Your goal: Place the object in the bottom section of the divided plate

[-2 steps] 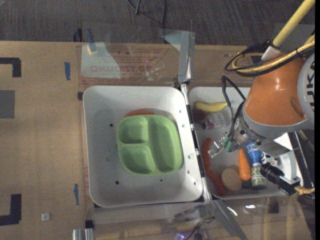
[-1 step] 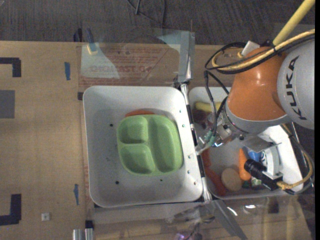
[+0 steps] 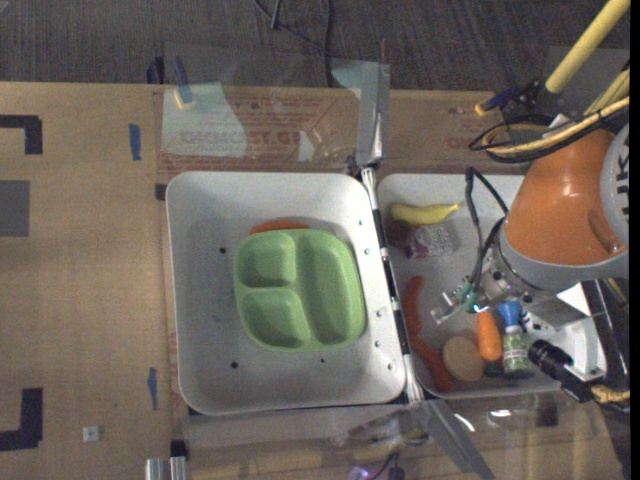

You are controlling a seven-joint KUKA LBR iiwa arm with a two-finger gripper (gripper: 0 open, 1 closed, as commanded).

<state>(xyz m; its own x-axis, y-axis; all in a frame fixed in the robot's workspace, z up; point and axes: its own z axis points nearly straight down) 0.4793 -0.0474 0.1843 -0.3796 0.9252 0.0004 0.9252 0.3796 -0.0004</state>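
Over the right bin [image 3: 592, 363] we hang with the arm [image 3: 560, 208] reaching in from the right, its orange band covering much of what lies beneath the wrist. Our fingers [image 3: 478, 295] sit low among the clutter, and whether they are spread or pressed together we cannot tell, because the wrist and its cables hide them. Just beside them lie an orange carrot-like piece [image 3: 488, 336], a small bottle with a blue cap [image 3: 513, 336], a round tan disc [image 3: 463, 358] and a long red piece [image 3: 413, 303]; a banana [image 3: 424, 211] rests at the bin's far edge. Nothing shows between our fingers, so we judge the picking step to be in hand, with the object not yet chosen for certain. The green divided plate [image 3: 299, 289] waits in the left bin [image 3: 195, 298], well apart, its compartments bare. Next we need a firm grip on one item, a clean lift over the rim between the bins, and a release into the plate's bottom section.
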